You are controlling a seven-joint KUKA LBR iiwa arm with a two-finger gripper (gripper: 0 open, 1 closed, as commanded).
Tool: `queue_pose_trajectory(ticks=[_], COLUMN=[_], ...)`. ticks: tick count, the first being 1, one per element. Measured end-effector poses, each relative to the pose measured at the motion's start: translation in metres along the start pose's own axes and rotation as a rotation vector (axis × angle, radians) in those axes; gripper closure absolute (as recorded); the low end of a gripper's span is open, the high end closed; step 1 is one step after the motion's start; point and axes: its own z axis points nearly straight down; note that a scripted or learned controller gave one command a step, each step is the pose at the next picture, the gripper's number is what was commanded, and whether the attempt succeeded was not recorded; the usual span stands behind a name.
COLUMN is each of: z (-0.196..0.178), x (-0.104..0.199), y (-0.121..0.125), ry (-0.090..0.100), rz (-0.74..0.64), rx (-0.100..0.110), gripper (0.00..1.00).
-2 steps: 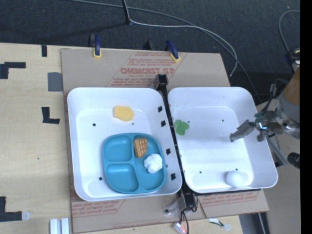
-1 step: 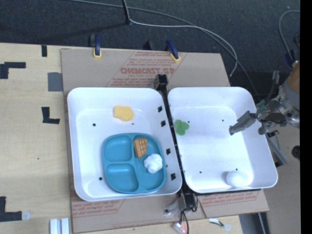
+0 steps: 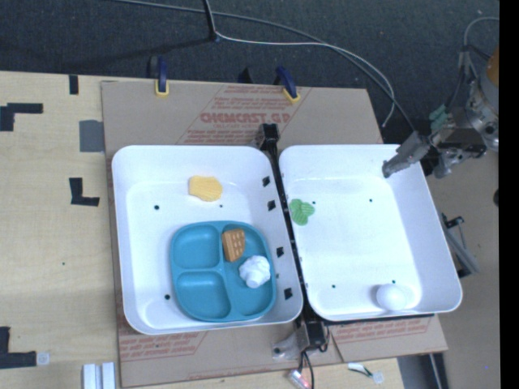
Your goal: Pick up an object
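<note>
over the right bin's [image 3: 422,217] far right rim we hang our gripper [image 3: 418,159], and we cannot tell its state. nearest, down-left of it, lies the green piece [image 3: 302,211]; the white ball [image 3: 393,296] sits well below. we should centre above one, then descend straight.

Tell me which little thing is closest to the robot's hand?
The green thing in the right bin is closest to the hand. The white ball sits at that bin's near edge.
</note>
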Motion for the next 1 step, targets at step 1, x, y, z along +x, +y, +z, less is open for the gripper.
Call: queue_pose_trajectory(ticks=[1], z=[-0.0104], x=[0.0536], y=[0.0593], ry=[0.001], rz=[-0.002], rx=[0.007], gripper=[0.0])
